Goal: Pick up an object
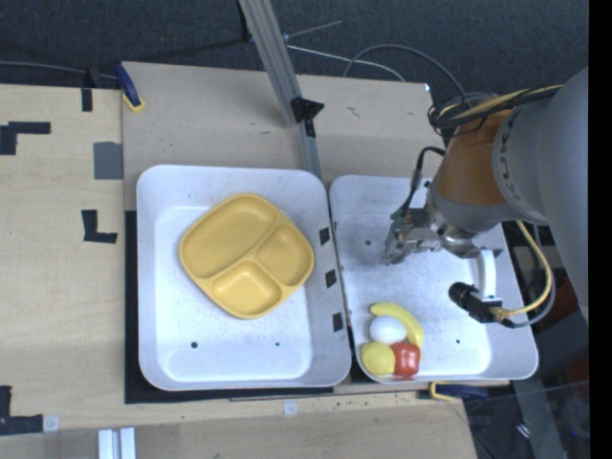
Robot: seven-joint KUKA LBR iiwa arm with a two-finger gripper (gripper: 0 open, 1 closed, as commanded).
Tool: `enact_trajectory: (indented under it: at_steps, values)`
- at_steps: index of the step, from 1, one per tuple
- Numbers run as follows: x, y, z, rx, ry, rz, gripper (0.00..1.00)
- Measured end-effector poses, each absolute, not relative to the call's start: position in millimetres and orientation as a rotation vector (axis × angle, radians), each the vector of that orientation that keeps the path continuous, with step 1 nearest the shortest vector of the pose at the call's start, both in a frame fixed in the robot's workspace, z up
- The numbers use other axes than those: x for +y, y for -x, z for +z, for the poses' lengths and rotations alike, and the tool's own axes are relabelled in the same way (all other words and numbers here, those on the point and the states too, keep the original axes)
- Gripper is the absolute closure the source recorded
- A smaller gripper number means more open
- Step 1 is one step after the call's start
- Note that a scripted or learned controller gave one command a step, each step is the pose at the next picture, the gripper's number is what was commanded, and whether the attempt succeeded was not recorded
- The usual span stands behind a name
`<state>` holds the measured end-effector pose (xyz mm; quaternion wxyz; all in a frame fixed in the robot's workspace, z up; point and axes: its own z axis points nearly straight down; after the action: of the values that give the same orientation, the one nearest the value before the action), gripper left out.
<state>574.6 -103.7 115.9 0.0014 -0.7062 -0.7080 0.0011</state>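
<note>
The surface [57, 256] carries two shallow white bins side by side. The left bin [158, 285] holds a yellow divided plate [247, 254], three compartments, lying flat and turned at an angle toward the bin's far half. The right bin [497, 352] holds a small cluster of toy food at its near edge, close to the wall shared with the left bin: a yellow banana [406, 318] curving over a white egg-shaped piece [386, 330], with a yellow round piece [378, 358] and a red piece [407, 358] just beside each other nearer still. All four pieces touch or nearly touch. The arm [535, 161], grey with an orange band [470, 165], reaches in from the right over the far part of the right bin. The pincer [395, 250] points down at the bare bin floor in the far left part of the right bin, apart from the food cluster. Whether its two fingers stand apart or together cannot be told at this angle; nothing is seen between them. A grey metal bar [273, 46] runs from the far edge down to the gap between the bins.
</note>
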Motion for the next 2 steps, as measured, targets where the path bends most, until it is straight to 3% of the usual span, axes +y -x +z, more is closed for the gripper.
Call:
enact_trajectory:
  at_steps: [2]
  values:
    - [-112,-585.2,221,-2.225,2.222,-0.003,1.0]
